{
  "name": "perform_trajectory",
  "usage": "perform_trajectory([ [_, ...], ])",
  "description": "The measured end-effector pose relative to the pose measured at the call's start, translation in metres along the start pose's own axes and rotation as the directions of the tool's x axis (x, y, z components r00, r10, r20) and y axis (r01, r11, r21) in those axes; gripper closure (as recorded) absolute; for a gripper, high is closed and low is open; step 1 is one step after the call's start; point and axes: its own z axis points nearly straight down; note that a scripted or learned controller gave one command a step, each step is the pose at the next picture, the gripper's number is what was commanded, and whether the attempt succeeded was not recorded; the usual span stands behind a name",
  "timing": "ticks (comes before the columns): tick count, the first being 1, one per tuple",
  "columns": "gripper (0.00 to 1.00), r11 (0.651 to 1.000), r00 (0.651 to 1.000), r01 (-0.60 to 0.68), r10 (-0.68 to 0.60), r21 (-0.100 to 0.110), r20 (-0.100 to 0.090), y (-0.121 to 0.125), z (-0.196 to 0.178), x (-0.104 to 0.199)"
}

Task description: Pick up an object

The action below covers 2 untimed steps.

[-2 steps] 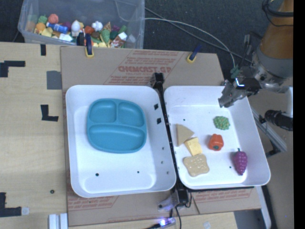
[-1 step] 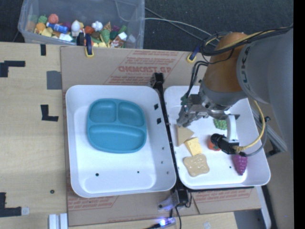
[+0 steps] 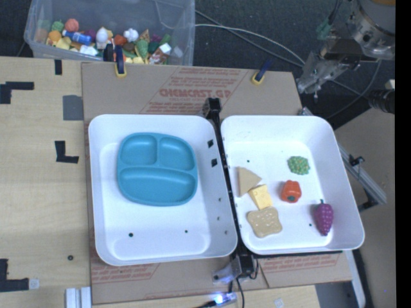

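Note:
The right white bin holds several toy foods: a green broccoli piece, a red pepper, a purple grape bunch, a yellow cheese block, a tan wedge and a tan slice of toast. My gripper hangs above the bench beyond the right bin's far right corner, well clear of all the food. Nothing is seen in it.
A blue divided plate lies in the left white bin. A clear plastic box of small toys stands at the back left. Cables run behind the bins, and two yellow clamps pin the cardboard sheet.

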Motion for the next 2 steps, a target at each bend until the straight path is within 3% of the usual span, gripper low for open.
perform_trajectory([
  [1, 1.00, 1.000, 1.000, 0.000, 0.000, 0.011, -0.002, -0.041, 0.017, 0.034],
  [2, 1.00, 1.000, 1.000, -0.001, 0.001, 0.011, 0.000, 0.046, 0.126, 0.024],
])
